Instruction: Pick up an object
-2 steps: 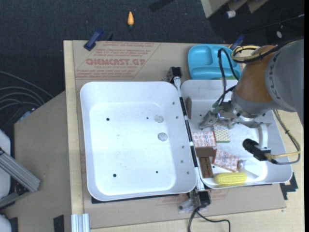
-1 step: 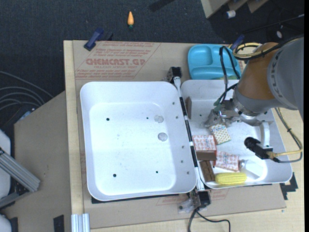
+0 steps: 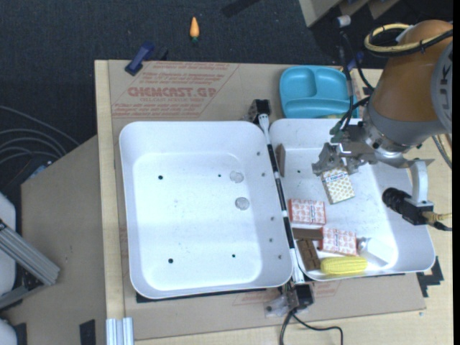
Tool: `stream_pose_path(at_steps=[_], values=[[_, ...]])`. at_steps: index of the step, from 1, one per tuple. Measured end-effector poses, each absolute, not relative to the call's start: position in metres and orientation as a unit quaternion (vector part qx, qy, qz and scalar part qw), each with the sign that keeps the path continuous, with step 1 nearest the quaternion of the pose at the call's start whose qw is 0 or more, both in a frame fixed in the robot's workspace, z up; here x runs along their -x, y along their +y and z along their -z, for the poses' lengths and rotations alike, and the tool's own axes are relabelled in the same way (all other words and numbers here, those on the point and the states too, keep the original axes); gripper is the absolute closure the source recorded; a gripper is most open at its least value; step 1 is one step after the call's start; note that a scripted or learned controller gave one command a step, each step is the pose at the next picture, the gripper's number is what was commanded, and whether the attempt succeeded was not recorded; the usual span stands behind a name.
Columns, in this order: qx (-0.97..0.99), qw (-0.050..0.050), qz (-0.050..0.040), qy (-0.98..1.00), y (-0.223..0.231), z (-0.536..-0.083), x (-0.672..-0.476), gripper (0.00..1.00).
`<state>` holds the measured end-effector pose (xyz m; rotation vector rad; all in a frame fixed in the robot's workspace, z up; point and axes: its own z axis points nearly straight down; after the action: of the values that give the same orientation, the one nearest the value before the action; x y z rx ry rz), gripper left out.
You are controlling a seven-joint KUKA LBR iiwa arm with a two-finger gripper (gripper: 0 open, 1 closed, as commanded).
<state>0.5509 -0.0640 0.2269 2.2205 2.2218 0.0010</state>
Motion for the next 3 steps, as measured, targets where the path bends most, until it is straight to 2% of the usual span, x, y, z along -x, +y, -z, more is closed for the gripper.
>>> stream_pose_path(at_steps=[1, 2, 3], values=[[-0.707, 0.000, -0.0003, 0.708, 0.006, -0.256, -0.528, 1.00], [-0.707, -0.001, 0.0008, 0.708, 0.010, -0.266, -0.512, 1.00], [-0.707, 0.001, -0.0003, 0.707, -0.022, -0.257, -0.548, 1.00]])
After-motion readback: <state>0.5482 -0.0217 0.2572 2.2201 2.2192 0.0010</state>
